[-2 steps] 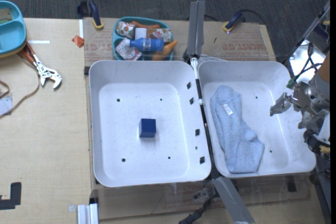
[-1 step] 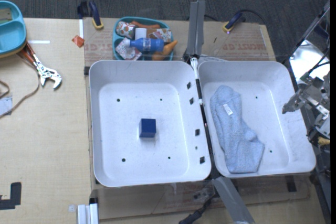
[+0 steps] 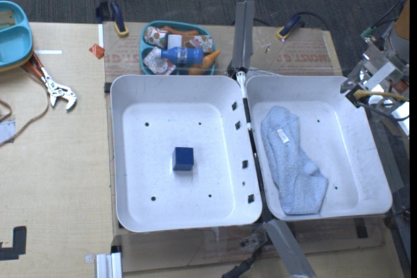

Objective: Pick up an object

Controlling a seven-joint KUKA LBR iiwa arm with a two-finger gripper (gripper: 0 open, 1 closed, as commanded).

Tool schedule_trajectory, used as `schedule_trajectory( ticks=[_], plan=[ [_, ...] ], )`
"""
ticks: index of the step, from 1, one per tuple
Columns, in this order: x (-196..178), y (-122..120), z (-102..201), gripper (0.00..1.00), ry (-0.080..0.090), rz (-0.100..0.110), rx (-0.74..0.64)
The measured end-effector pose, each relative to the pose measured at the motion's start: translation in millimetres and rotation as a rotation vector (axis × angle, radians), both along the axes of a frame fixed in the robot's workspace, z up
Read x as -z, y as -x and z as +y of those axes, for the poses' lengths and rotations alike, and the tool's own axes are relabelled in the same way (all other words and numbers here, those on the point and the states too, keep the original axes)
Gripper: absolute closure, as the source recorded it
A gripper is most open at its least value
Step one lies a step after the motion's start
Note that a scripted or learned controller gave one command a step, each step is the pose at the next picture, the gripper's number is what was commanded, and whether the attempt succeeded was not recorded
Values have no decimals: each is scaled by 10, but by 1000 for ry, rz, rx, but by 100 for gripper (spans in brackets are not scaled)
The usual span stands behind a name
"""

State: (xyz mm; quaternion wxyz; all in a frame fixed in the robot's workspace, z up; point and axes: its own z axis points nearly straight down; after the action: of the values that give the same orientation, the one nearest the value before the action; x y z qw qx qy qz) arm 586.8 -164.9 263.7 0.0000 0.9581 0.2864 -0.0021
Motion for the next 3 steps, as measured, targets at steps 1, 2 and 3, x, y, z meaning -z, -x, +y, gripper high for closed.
schedule_trajectory(
  ticks=[1,2,3],
  plan=[
    [556,-151,-488,0,0,1,176],
    [406,-90,-572,0,0,0,353],
    [879,51,-346,0,-2,2,221]
  ],
)
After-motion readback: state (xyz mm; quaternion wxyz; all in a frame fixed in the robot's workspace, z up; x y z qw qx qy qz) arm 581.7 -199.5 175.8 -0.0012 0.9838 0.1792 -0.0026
